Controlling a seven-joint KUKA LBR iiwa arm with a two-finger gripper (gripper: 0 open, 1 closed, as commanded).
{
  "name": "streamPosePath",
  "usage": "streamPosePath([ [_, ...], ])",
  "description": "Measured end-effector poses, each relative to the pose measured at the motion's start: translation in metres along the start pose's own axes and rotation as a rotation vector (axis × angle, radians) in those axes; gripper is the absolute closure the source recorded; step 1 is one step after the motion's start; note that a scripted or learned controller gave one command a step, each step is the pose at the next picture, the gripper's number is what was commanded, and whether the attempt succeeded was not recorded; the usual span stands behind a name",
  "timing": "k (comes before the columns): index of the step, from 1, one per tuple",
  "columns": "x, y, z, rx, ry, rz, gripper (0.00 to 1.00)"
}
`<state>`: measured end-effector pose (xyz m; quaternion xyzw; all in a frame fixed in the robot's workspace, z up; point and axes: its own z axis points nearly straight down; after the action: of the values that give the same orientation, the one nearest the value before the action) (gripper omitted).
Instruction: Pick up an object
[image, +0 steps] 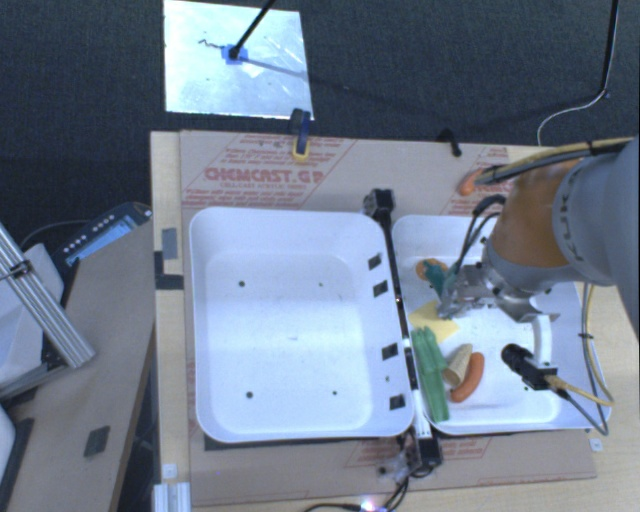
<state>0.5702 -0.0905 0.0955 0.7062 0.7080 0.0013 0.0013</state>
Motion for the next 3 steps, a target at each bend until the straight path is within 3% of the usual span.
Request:
streamPosePath([
  [1,-0.021,-0.009,-0.209,-0.017,-0.005,0.0,1.0],
  [2,0.005,-0.075,-0.416,-0.019,-0.002,-0.004,1.0],
  [3,0.054,-0.055,-0.316,0.008,0.001,-0.007,1.0],
])
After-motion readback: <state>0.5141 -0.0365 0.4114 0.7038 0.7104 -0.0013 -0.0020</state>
